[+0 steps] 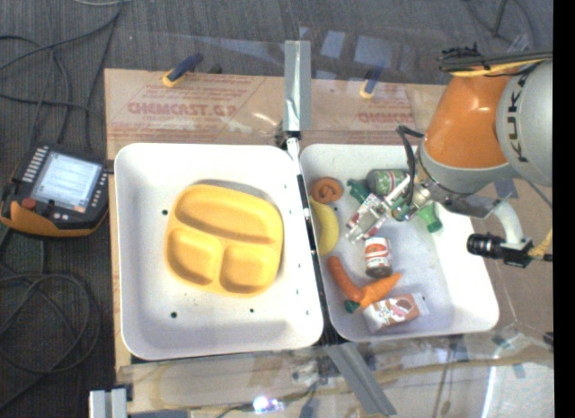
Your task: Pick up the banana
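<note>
Left of the gripper, fingers' spread unclear, banana by right bin's wall.

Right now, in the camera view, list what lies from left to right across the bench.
Handheld control pad → left bin → yellow divided tray → banana → small can → claw → orange band of the arm.
</note>
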`<state>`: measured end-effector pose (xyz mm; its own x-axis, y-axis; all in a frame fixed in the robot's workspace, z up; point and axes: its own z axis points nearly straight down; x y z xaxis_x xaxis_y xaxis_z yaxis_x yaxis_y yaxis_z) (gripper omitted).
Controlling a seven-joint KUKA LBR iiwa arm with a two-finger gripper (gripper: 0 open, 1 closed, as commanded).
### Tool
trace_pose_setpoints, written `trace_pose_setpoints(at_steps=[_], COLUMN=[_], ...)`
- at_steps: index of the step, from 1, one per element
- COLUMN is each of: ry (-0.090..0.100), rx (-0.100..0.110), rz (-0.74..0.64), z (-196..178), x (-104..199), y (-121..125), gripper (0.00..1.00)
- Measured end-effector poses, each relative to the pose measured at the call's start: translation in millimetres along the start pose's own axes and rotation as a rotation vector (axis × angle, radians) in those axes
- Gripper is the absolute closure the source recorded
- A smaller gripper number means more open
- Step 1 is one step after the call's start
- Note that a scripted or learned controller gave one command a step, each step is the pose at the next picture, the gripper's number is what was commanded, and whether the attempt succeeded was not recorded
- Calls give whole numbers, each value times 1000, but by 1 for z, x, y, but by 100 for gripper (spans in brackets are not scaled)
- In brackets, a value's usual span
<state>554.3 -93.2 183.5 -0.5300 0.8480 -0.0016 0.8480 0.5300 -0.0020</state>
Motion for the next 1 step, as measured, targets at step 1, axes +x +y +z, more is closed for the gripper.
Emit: trace_pose_setpoints(at_steps=[1], ry=[-1], rx=[1], rz=[30], z=[84], x=[-28], y=[20], gripper=[0])
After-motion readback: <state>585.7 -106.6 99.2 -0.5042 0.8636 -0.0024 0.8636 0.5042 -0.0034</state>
